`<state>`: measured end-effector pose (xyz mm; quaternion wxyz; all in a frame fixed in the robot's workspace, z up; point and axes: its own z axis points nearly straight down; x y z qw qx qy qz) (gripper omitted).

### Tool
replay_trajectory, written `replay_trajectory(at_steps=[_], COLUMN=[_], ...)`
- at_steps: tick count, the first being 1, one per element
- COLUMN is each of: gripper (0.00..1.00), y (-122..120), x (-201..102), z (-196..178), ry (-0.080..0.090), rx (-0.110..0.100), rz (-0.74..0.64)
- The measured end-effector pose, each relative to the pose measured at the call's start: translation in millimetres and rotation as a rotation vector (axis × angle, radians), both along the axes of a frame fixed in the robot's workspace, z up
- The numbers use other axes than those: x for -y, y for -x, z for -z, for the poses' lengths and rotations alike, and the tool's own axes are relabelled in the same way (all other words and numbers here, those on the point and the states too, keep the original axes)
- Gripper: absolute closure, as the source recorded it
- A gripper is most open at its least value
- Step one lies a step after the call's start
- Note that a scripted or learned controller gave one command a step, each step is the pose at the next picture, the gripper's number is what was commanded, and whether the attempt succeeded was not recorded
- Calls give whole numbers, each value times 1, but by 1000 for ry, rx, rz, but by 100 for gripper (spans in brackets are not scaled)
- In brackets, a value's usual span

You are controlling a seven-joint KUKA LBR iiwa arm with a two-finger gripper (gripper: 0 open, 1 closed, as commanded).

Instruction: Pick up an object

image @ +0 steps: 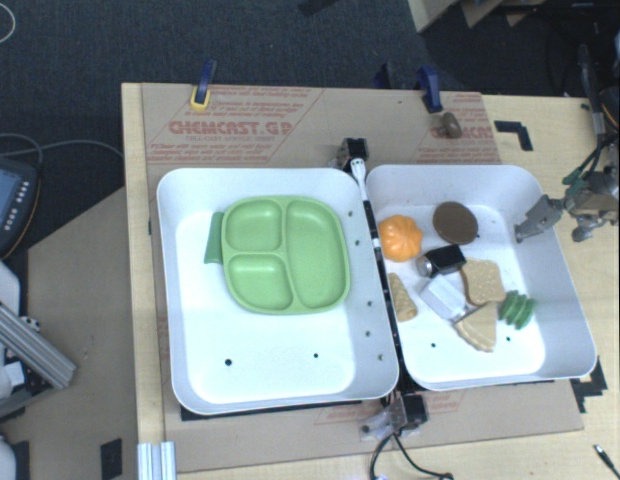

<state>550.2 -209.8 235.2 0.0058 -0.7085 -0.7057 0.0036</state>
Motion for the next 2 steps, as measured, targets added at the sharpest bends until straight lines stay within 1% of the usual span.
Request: replay_trajectory(at_steps=[1,2], gripper=[0,0], y=[-3,-8], x=[-1,6], z=[-8,49], ry=[4,2], rx=[14,9], rz=[-4,-4])
